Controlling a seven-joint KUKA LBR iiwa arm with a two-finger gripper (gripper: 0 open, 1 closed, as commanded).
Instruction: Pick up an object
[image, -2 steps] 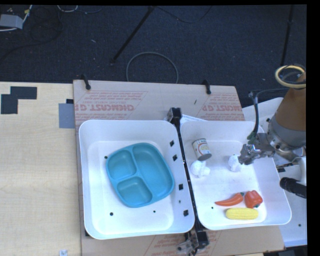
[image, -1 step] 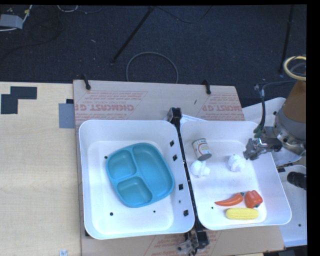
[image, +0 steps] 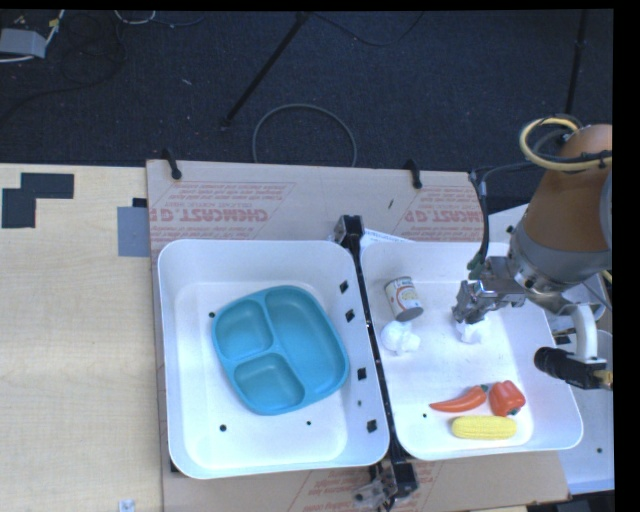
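On the table, the left bin (image: 190, 270) holds a blue divided plate (image: 278, 348). In the right bin (image: 545, 440), a small can (image: 402, 296) lies beside a white crumpled object (image: 400, 338); nearer the front sit an orange chili pepper (image: 458, 402), a yellow corn cob (image: 484, 428) and a red bell pepper (image: 507, 397). The end effector (image: 470, 318) hangs low over bare bin floor, right of the can; whether it is open or closed cannot be told. Nothing appears between its tips. Judging from this, a closure here would likely catch nothing, since every candidate lies apart from it.
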